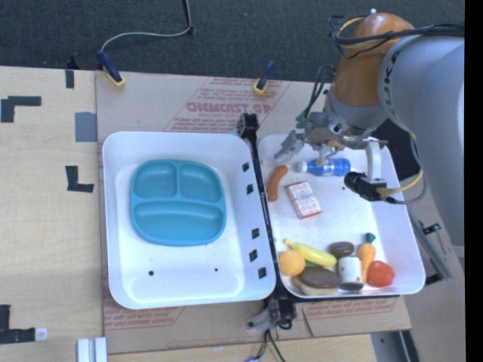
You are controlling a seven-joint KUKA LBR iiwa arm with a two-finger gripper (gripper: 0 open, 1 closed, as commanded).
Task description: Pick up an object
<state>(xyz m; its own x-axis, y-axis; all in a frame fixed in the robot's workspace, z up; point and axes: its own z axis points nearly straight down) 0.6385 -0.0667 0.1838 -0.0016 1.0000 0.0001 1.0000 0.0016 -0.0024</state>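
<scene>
At the near edge of the right bin (pixel 392 236) a heap of toy food was seen — an orange round fruit (pixel 292 262), a yellow banana (pixel 313 255), two dark brown oval pieces (pixel 320 278), a small white cylinder (pixel 349 268), a carrot (pixel 366 252) and a red tomato (pixel 380 274), all smooth, glossy plastic. They were packed touching one another against the near wall, probably because the shallow floor let them slide together. Any of them could serve as the object to be picked.

Further in, a small pink-and-white box (pixel 303 199) was lying flat and tilted, flat-faced and sharp-cornered. Just beyond it to the left, an orange sausage-shaped piece (pixel 276 182) was resting close to the divider between the bins. A clear bottle with a blue label (pixel 329 167) was lying on its side at the far end of the bin.

The gripper (pixel 306 146) was held low over that far end, above the bottle and the sausage; its two grey fingers appeared spread apart, and nothing was seen between them. The position was judged an approach to one of those two pieces — which one could not be told.

In the left bin (pixel 121 274) a blue compartment plate (pixel 179 202) of matte plastic with rounded corners was set flat near the middle, well apart from the arm.
</scene>
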